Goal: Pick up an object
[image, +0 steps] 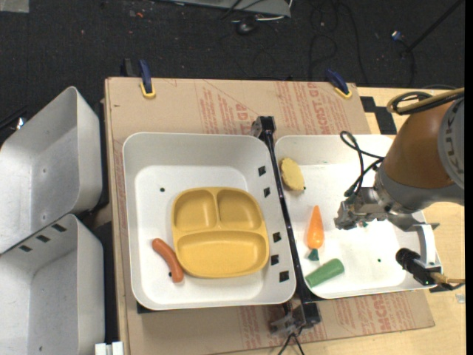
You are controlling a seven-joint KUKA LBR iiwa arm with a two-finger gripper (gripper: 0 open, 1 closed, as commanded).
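Carrot (315,228) lying in right bin (369,283), gripper (353,217) just beside it, grip state unclear

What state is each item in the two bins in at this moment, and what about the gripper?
Yellow divided tray: flat in left bin, right way up, compartments bare.
Sausage: lying in left bin, touching the tray's lower-left edge.
Yellow potato-like piece: resting in right bin's upper-left corner.
Carrot: lying in right bin, tip up.
Green cucumber: lying near right bin's lower edge.
Gripper: low over right bin, right of carrot; holding nothing visible.
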